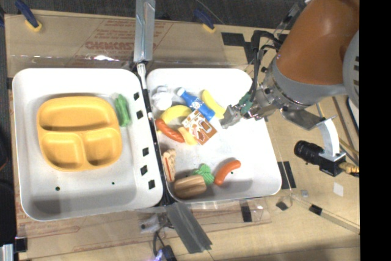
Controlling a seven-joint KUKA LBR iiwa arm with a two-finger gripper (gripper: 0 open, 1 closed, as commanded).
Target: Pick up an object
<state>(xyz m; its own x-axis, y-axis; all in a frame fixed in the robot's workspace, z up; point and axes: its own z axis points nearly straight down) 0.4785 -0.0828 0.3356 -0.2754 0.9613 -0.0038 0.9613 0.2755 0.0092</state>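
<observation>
The claw hangs over the right bin, near the middle of its right half, at the end of the grey arm with the orange band. I cannot tell from this view how the claw stands, because its tip is small and dark against the bin floor. Nothing is seen inside it.

Just beside the claw, to the left, lies a small printed carton, tilted, with a brown and white picture on it. Above the carton, a blue bottle and a yellow banana lie close together. A second yellow fruit is left of the carton, and a red-orange pepper lies under it, near the left wall of the bin. A white object sits in the upper left corner of this bin.

Near the lower edge of the right bin, there is an orange sausage, a green toy vegetable, and a brown bread piece touching the green one.

The left bin carries a yellow divided tray. A green object lies just beside the right edge of the tray.

Both bins stand on the tabletop.
</observation>
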